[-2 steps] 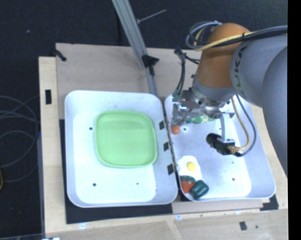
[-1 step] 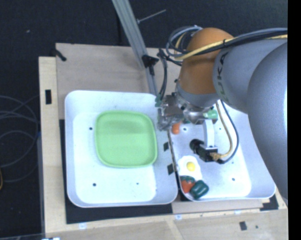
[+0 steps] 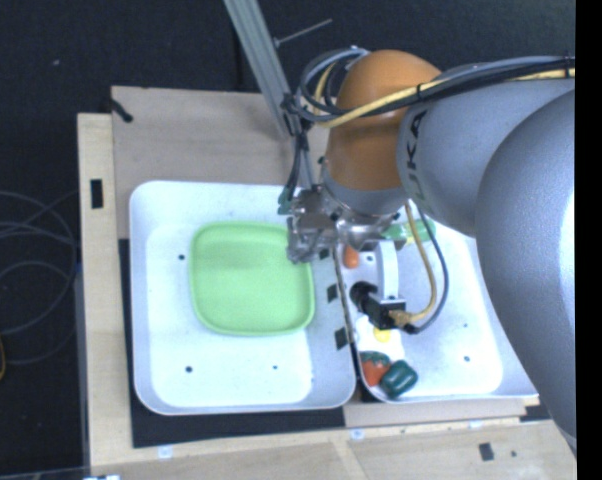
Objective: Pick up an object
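Wooden bench (image 3: 201,138) bears two white bins | right bin (image 3: 471,368): teal and red objects (image 3: 389,375) at near corner | left bin (image 3: 161,368): green plate (image 3: 249,278) | gripper (image 3: 316,233) over plate's right edge, between bins, grip state cannot be made out | grey arm (image 3: 501,168) enters from right

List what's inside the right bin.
Right bin: near its front-left corner sit a dark green object, a red one and something yellow. The arm covers the rest.
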### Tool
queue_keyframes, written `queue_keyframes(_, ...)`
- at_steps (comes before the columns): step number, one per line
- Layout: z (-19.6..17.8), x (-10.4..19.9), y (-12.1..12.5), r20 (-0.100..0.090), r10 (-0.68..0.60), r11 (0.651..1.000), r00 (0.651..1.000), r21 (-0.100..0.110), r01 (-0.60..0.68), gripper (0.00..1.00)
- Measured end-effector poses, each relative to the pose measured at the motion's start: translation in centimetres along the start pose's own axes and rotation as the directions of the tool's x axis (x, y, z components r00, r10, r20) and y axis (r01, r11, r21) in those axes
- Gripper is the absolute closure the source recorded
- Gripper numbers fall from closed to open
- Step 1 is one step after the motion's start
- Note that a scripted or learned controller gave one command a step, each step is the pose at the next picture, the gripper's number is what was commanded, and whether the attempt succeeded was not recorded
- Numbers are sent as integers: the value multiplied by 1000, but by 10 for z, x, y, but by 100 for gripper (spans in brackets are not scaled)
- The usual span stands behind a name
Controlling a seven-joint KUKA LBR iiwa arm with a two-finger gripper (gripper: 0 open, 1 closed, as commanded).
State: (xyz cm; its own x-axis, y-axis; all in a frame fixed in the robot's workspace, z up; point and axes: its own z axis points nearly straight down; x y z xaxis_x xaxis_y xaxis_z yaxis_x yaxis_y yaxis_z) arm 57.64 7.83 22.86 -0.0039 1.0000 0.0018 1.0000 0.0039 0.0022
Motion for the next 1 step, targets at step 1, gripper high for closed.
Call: queue_keyframes(1, 1, -3, 0, 1, 4, 1000, 1000, 2, -4, 0)
